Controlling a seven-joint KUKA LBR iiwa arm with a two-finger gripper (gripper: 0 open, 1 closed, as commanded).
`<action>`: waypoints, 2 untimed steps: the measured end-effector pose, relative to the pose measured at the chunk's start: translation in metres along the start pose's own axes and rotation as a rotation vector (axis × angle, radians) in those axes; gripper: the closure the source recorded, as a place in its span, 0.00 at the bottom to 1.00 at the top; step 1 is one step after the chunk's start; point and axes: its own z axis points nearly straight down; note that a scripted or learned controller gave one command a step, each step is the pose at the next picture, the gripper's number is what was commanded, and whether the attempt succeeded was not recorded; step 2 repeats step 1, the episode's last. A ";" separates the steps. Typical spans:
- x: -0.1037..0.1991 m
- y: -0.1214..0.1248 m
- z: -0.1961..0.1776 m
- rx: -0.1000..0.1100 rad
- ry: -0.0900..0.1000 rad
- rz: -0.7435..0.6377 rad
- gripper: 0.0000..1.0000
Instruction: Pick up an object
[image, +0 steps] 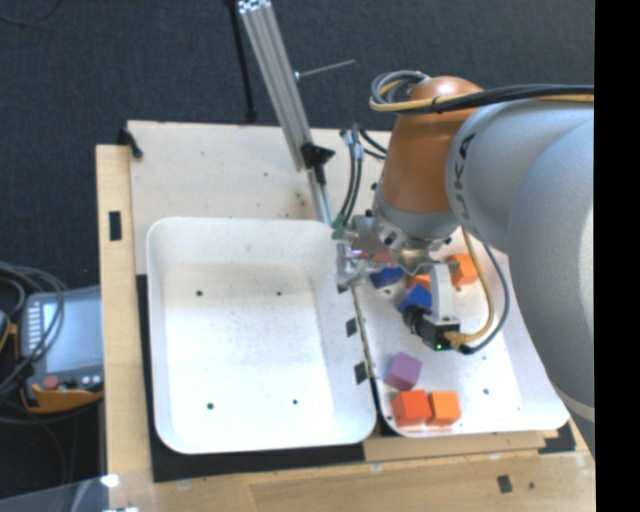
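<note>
Blocks: purple (403, 371) and two orange (425, 408) lie at the right bin's (500, 400) near edge. The gripper (375, 255) is low at its far-left corner; whether it is open I cannot tell. It should descend straight over one block.

Bulky grey arm (530, 210), orange wrist band (425, 150), looping black and yellow cables (490, 310)

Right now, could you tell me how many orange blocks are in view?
3: two orange blocks touching at the right bin's near edge, one farther back beside the arm. The arm may hide others.
</note>
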 end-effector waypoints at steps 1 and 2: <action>0.061 0.013 0.000 0.000 0.001 -0.001 1.00; 0.061 0.013 0.000 0.000 0.001 -0.001 1.00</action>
